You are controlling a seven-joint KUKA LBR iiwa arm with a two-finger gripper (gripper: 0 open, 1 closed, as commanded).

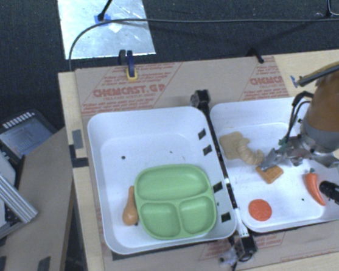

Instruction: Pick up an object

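A robot gripper (273,161), its finger state impossible to tell, is low over an orange-brown block (271,173) in the right of 2 white bins (259,113), with no object yet lifted clear.

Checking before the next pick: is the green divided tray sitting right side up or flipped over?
Right side up: the green tray in the left bin shows its three hollows facing upward.
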